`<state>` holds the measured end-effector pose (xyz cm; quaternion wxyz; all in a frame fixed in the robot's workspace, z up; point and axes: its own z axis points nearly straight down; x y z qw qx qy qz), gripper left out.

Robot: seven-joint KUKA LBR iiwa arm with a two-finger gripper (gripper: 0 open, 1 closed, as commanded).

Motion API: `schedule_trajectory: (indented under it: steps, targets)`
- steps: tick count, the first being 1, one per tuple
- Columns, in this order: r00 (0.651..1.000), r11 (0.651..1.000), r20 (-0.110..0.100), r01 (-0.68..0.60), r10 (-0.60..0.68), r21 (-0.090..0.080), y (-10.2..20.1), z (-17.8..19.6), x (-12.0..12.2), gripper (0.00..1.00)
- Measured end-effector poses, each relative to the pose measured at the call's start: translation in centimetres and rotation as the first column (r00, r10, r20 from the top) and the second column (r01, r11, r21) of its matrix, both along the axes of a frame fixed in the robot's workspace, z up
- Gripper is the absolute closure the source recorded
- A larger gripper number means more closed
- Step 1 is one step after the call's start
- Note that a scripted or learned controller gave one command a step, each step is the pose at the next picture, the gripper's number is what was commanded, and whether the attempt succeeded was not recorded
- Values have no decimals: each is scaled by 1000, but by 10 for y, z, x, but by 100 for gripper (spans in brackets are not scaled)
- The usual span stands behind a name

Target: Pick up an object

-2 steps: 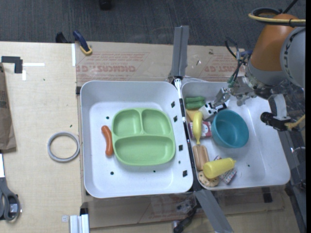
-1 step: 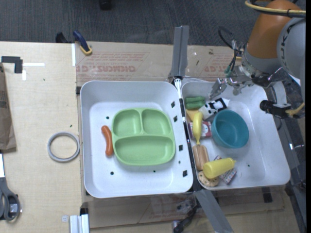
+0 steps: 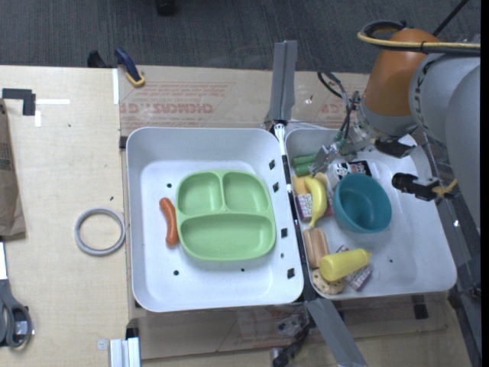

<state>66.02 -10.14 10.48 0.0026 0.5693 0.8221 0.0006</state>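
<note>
Upright, the banana [image 3: 315, 197] runs top-to-bottom — hand [image 3: 333, 156] grip state unclear.

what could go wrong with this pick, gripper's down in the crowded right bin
1. The gripper is low in the right bin's crowded corner, beside the banana, teal bowl and a green item; it may nudge a neighbour instead of catching one thing.
2. The items sit tight against the bin wall, leaving little room for a clean grasp.
</note>
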Motion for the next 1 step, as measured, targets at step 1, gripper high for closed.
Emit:
schedule_trajectory:
  steps: [1]
  targets:
    - [1000, 1000, -2, 12, -12, 1, -6, -11, -45, 0]
